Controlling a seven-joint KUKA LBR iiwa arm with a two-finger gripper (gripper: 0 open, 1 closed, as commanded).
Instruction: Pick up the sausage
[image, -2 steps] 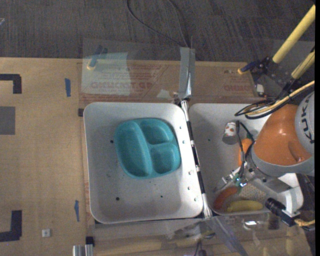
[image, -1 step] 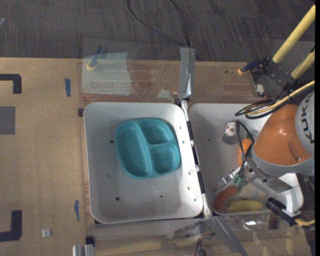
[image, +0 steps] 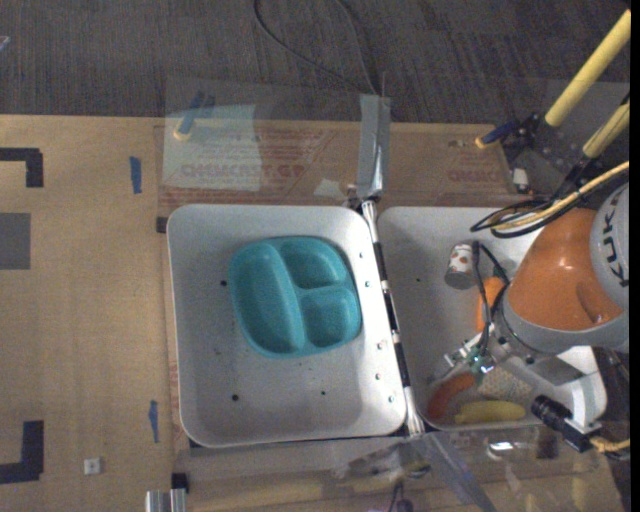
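Fingers (image: 478, 360) above glossy, rounded reddish-brown sausage (image: 448, 392)

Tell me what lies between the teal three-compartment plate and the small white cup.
In the camera view: the white bins' adjoining rims and bare bin floor, nothing loose.

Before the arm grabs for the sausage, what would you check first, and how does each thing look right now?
1. Arm over the right bin: ok.
2. Gripper low near the food: ok.
3. Sausage identified: cannot tell; a reddish item lies beside a yellow item.
4. Small cup apart from the gripper: ok.
5. Teal divided plate in the left bin, out of the way: ok.
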